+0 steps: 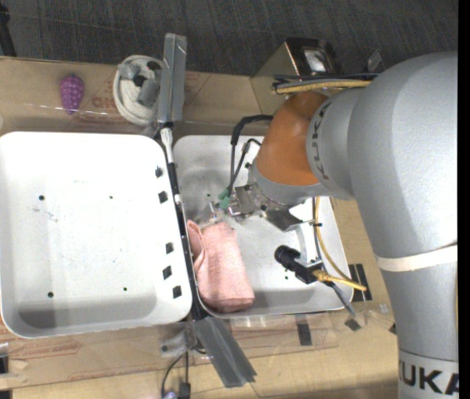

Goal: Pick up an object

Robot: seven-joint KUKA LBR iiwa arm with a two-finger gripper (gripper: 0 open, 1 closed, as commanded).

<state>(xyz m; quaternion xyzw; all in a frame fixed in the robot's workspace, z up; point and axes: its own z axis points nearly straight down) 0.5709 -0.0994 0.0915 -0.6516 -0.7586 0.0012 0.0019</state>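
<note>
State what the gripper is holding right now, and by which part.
It cannot be told. The gripper sits low in the right bin at the top end of the pink cloth, but the arm hides whether the cloth is actually pinched.

The arm (401, 181) is big, smooth and grey, with an orange band (289, 144) above the wrist. Thin black cables (239, 152) run beside this band. Black letters "KUK" (426, 379) mark its base.

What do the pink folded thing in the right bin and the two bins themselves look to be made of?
The pink folded cloth looks like soft terry or fleece: matte, fuzzy surface, rolled edges, slumped shape. The two shallow white bins look like moulded plastic: smooth, slightly glossy, with rounded corners and a raised rim, though coated metal cannot be ruled out.
</note>
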